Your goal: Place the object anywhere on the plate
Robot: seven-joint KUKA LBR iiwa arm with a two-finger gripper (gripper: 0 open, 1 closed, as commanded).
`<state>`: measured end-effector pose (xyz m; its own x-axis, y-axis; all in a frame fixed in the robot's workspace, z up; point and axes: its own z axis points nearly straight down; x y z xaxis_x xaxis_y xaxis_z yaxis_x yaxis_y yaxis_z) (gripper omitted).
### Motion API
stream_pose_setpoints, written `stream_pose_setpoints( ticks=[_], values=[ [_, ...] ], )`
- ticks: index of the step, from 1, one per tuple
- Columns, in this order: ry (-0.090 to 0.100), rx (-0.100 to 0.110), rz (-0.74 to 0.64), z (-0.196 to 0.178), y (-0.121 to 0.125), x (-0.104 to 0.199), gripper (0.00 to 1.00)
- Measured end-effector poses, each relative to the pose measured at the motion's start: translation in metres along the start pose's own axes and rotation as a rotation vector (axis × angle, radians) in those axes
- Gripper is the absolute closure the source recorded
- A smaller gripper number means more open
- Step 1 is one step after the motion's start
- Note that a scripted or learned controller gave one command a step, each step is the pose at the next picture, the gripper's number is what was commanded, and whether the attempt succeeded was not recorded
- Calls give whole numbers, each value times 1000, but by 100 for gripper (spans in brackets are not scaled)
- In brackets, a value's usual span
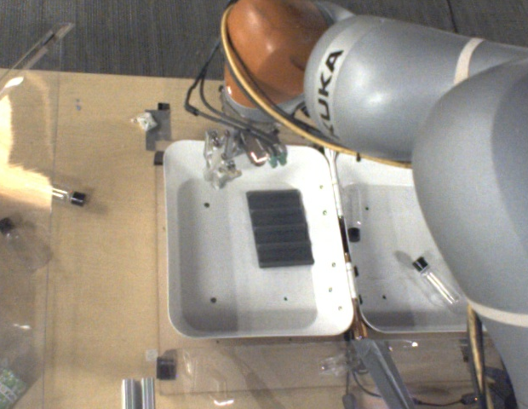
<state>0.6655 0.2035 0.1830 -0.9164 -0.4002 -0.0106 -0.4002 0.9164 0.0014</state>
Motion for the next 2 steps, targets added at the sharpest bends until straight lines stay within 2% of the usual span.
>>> stream_pose_setpoints(
  ticks=[1, 2],
  values=[
    [0, -2, -409, 12, 28, -17, 100],
    [-2, -1, -690, -3, 16, -12, 100]
  ],
)
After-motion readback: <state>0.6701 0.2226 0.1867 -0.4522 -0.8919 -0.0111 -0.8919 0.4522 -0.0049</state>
